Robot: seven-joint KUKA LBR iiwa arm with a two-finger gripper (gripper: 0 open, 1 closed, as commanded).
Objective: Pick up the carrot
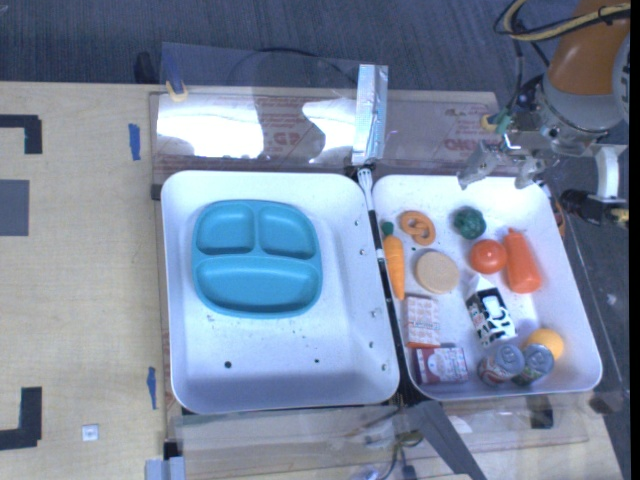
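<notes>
The carrot (395, 265) is orange with a green top. It lies lengthwise along the left wall of the right bin (578, 298), green end pointing to the back. My gripper (500, 175) hangs over the back edge of that bin, well to the right of the carrot and behind it. Its fingers (472, 176) are spread apart with nothing between them.
The right bin also holds an orange pretzel (417, 226), a green broccoli (468, 221), a tomato (487, 256), a red-orange pepper (521, 260), a beige disc (437, 271), a milk carton (489, 315), a red packet (422, 320) and cans (510, 363). A blue divided plate (258, 257) lies in the left bin (290, 368).
</notes>
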